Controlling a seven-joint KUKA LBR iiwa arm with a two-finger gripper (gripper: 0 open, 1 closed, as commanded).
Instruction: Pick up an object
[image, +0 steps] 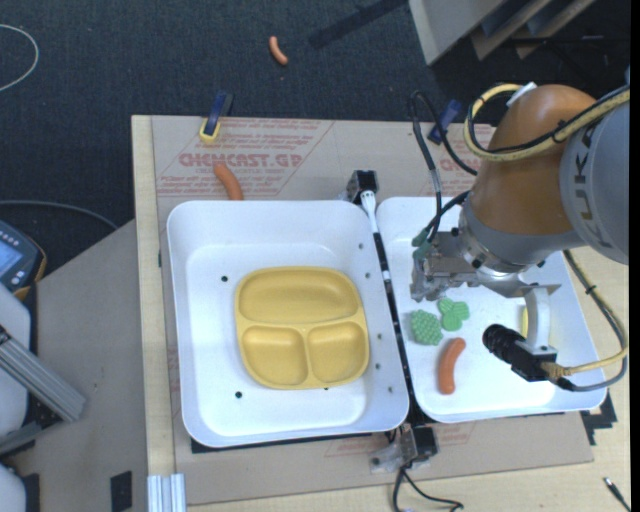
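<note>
Right bin (560, 395): gripper (436, 285) low at the bin's 9 o'clock side, above the green pieces (440, 320); whether it is open or closed, cannot tell. Orange sausage (449, 365) lies at 6 o'clock of the green pieces, apart from the gripper. Left bin (190, 330): yellow divided tray (300, 325). Status, judged: nothing seen lifted; grasp and raise both remain.
</note>
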